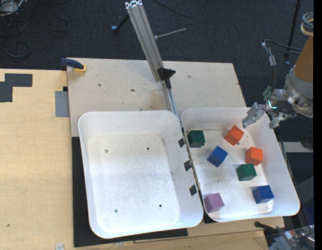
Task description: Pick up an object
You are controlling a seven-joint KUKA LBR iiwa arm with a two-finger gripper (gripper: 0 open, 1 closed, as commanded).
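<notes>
On the bench, seen from the fixed overhead camera, two shallow white bins sit side by side: the left bin (93, 134) and the right bin (286, 184), their inner rims touching along a seam marked by small black clips. Within the right bin lie seven cubes. A dark green cube (196, 138) rests near the seam at the bin's far-left corner; an orange cube (234, 135) lies to its right, tilted; a blue cube (217, 156) sits between and slightly nearer the camera. Along the right side are a second orange cube (254, 155), a green cube (246, 172) just below it, and a second blue cube (263, 194) near the front rim. A purple cube (213, 202) occupies the front-left corner, close to the seam. All cubes stand apart from one another. From the right edge, the arm reaches in, its orange band (311, 61) above the grey wrist. The gripper (265, 114) hovers over the far-right rim of the right bin, its two fingers (251, 116) spread apart with nothing between them; the nearest object is the tilted orange cube, just beside the left fingertip but not touching it. Behind the bins, a slanted aluminium rail (147, 38) rises from the bench.
</notes>
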